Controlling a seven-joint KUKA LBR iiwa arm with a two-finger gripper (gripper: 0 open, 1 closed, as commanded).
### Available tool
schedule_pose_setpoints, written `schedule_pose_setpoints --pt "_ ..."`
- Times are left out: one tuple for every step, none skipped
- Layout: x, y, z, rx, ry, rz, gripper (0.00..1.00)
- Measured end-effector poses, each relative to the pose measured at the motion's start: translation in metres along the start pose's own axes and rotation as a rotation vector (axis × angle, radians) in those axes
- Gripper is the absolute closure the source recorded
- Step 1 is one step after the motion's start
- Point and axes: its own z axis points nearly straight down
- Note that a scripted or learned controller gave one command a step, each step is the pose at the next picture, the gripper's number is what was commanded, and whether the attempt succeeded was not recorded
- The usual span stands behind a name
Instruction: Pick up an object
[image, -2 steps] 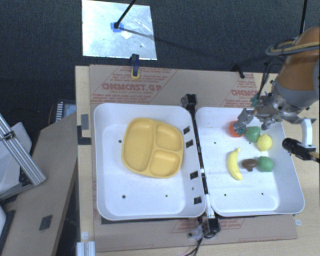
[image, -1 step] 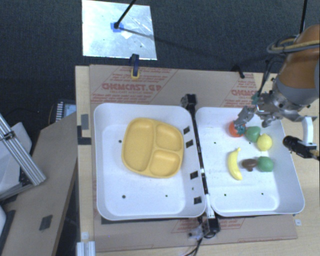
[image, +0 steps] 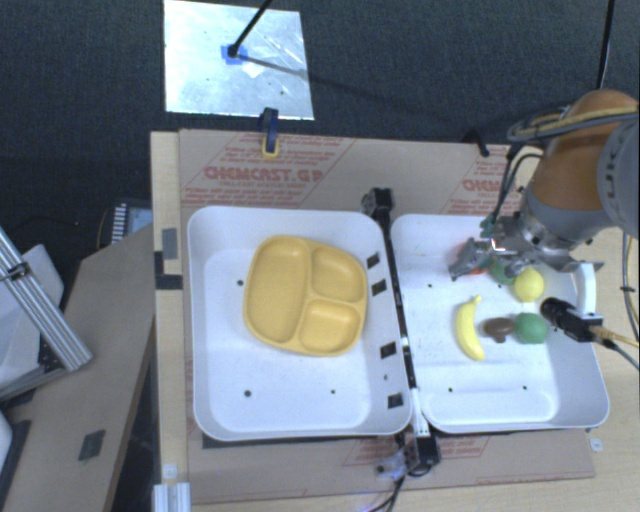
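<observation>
claw low over the cluttered right bin, nothing lifted yet

the grey metal two-finger claw (image: 478, 255) sits low at the back of the shallow white right bin (image: 440, 400), just beside a yellow lemon-shaped toy (image: 529, 285). whether its fingers are apart or closed cannot be told from this slant, and nothing is seen held between them. the likeliest targets lie close together: the lemon, a yellow plastic banana (image: 469, 329), a small brown lump (image: 497, 327) and a round green ball (image: 531, 328) touching it. a good pick would mean choosing one item and coming straight down over its middle; the banana stands a little apart and looks easiest. the crowding of lemon, ball and lump risks a nudge. the yellow three-compartment plate (image: 305, 295) in the shallow white left bin (image: 220, 400) is well apart, beyond the black centre divider (image: 395, 300).
</observation>
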Motion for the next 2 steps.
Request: schedule_pose_setpoints --pt "-0.003 -0.001 0.042 -0.001 0.0 0.001 0.0" --pt "-0.002 -0.001 0.094 0.0 0.0 0.001 0.0"
